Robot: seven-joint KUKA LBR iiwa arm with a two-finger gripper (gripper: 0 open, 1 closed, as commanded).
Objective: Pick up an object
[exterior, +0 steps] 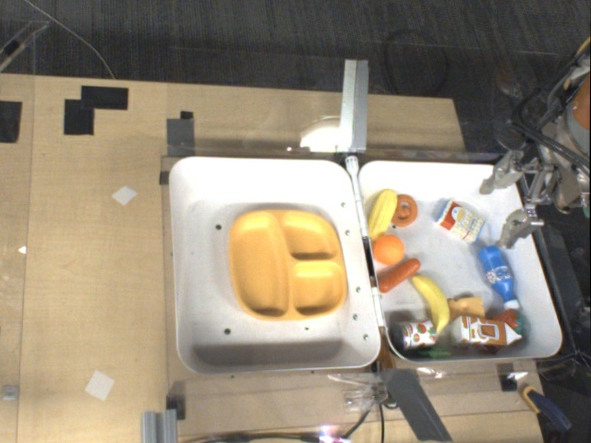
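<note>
The right-hand shallow white plastic bin (540,289) holds a loose scatter of toy groceries, any of which could be the thing to lift. Nearest the arm lies a small blue plastic bottle (496,271), slanted along the bin's right side. Just up and left of it sits a small white carton with red and yellow print (460,220).

Against the divider lie a yellow banana (381,212), touching a round orange-red ring-shaped piece (404,210), and below them an orange ball-like fruit (389,248) and a red-orange sausage shape (399,274). A second yellow banana (431,301) runs down toward a red-and-white printed can (419,335) and a red-and-white juice box (482,332) at the near wall.

The two-finger metal gripper (517,201) hangs above the bin's upper right edge, fingers spread apart with nothing between them, well clear of the bottle.

The left white bin (194,247) bears a yellow divided plastic tray (286,262). Both bins rest on a pale wooden bench (83,275) with black patches (94,104); dark carpet (231,17) lies beyond.
</note>
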